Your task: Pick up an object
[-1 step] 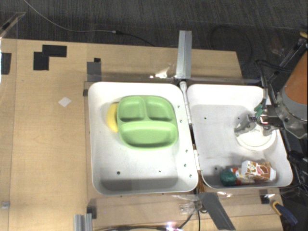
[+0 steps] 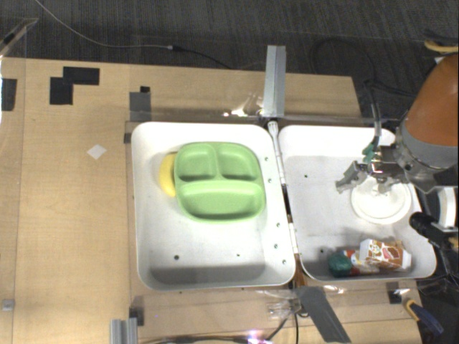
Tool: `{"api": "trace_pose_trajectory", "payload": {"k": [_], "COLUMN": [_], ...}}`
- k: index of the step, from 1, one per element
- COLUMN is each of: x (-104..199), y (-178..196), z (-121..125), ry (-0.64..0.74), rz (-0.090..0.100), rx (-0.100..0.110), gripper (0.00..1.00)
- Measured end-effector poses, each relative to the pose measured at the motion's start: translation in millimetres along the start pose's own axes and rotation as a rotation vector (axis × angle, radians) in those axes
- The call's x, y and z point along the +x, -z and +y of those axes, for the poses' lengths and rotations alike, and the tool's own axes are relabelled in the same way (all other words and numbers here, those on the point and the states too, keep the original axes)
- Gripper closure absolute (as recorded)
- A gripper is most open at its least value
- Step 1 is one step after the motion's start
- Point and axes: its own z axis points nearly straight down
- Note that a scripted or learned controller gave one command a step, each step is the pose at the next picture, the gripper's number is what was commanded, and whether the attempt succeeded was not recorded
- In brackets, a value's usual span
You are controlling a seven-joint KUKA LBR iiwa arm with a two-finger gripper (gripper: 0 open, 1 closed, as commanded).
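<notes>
Bottle [image 2: 376, 256] and white disc [image 2: 379, 203] lie in the right bin [image 2: 315, 213]; left bin [image 2: 154, 213] holds a green tray [image 2: 217, 180]; fingers [image 2: 351, 178] apart.

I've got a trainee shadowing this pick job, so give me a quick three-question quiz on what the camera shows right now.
1. True or false: the green divided plate lies in the left bin.
2. Multiple choice: what sits directly below the hand? A) a red mug B) a round white dish C) a blue sponge
3. Fill in: a yellow object peeks out from under the plate's ____ edge.

Key
1. True.
2. B, the round white dish in the right bin; a bottle with a green cap lies apart from it, near that bin's front wall.
3. Left.
</notes>
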Motion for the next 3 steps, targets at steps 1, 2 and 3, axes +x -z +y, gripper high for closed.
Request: {"api": "trace_pose_trajectory", "payload": {"k": [1,2,3], "x": [15.0,11.9,13.1], "y": [-80.4,-151.0,-151.0], "z": [-0.3,-17.4,-18.8], "ry": [0.020,0.086,0.105], "rz": [0.000,0.000,-0.003], "rx": [0.002,-0.009,-0.011], "gripper": [0.00,0.00,0.00]}}
